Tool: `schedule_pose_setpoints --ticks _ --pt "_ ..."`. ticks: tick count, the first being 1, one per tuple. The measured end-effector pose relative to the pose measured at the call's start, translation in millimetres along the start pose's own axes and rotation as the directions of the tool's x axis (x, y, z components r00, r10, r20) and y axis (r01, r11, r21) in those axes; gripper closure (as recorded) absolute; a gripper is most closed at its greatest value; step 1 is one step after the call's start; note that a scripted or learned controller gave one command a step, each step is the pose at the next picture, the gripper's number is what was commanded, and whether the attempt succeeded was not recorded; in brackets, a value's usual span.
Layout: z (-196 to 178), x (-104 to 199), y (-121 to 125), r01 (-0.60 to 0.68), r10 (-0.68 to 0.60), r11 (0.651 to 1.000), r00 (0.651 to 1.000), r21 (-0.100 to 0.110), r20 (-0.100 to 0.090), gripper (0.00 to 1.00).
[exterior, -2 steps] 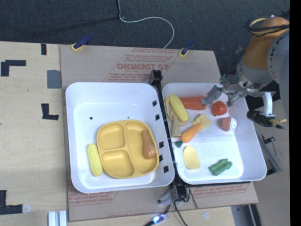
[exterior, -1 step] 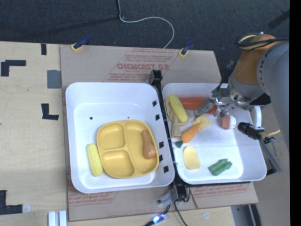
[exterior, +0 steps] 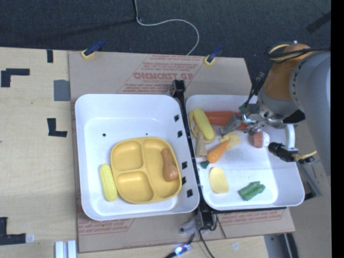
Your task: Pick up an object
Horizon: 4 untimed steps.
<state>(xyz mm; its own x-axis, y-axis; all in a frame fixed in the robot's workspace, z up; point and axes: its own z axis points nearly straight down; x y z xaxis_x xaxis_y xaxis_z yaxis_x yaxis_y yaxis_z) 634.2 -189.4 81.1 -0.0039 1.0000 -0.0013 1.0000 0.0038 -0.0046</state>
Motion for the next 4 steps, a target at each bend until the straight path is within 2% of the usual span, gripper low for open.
schedule_pose_setpoints --ticks 1,2,4 --pt "-9 0 1 0.002 -0.002 1.000 1.000 0.001 0.001 1.00" --pt "-69 -3 0 -0.003 0.003 1.000 1.000 -0.006 -0.001 1.00" --pt "-142 3 -2 -0.002 0.002 1.000 1.000 -0.003 -0.002 1.00"
